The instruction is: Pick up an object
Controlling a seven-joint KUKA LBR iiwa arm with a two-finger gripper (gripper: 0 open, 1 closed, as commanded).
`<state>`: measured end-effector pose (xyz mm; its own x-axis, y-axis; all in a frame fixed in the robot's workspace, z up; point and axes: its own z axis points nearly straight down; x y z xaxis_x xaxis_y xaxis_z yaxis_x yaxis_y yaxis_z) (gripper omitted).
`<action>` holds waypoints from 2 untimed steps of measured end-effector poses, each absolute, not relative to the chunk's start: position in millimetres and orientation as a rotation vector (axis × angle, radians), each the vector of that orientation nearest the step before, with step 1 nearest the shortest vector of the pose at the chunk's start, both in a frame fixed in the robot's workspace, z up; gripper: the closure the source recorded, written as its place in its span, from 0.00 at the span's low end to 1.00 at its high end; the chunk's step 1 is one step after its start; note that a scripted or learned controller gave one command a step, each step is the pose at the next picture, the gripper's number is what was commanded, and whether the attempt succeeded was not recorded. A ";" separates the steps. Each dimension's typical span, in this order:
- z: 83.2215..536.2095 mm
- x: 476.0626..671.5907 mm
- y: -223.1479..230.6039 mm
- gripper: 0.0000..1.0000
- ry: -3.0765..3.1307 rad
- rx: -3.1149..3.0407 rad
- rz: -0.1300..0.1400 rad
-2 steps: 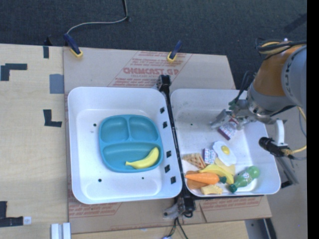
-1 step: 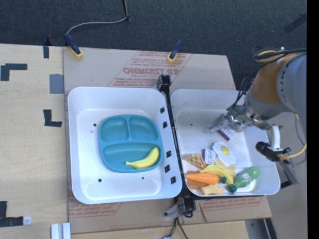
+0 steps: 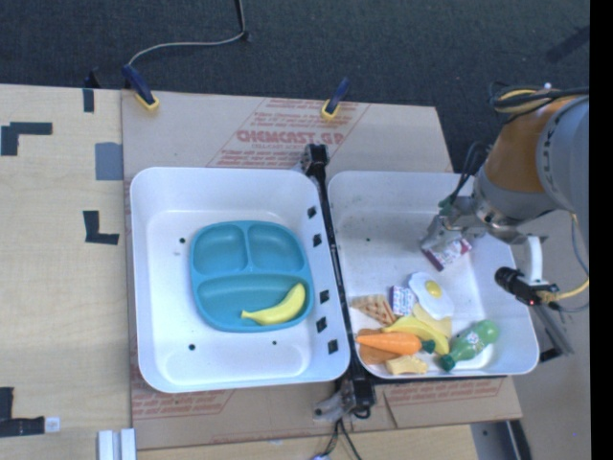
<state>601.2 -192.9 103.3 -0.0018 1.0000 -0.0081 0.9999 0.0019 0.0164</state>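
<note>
A small pink packet (image 3: 447,253) is gripped between the fingers of the pincer (image 3: 448,241) in the right bin (image 3: 383,199), right of middle; a banana (image 3: 278,307) is seen on the blue plate (image 3: 239,257)

Dark carpet floor (image 3: 383,27) beyond a wooden bench (image 3: 48,257).

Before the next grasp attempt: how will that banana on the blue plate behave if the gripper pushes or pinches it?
The banana looks like smooth, glossy plastic, so probably light and stiff, and may slip between fingers. Its curved shape suggests it would pivot or spin rather than slide straight when pushed. It lies in the largest compartment of the blue divided plate, whose raised rim may stop it.
</note>
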 end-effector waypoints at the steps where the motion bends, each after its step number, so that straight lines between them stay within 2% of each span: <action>1: 103.7 601.4 -192.8 0.00 2.211 2.206 0.009; 2: 113.6 601.6 -194.0 1.00 2.208 2.203 0.007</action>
